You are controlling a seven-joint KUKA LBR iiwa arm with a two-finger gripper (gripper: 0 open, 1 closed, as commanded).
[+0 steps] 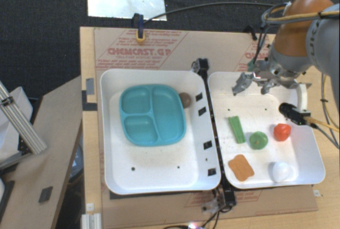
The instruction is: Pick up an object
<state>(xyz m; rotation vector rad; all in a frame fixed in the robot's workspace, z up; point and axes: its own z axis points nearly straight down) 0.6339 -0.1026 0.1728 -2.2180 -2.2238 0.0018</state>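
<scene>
Red print reading "CHEMCAST GP" runs across the brown sheet (pixel 143 44) under the bins, well to the left of the gripper (pixel 255 84) and a little behind it. More red lettering on the same sheet, just behind the jaws, is partly hidden and cannot be read.

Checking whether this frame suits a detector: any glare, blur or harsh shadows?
Camera view: even, soft lighting, faint shadows; the white bins look bright but not blown out; the gripper is slightly blurred; the white ball barely contrasts with its bin; the green stick and tomato read sharply.
</scene>
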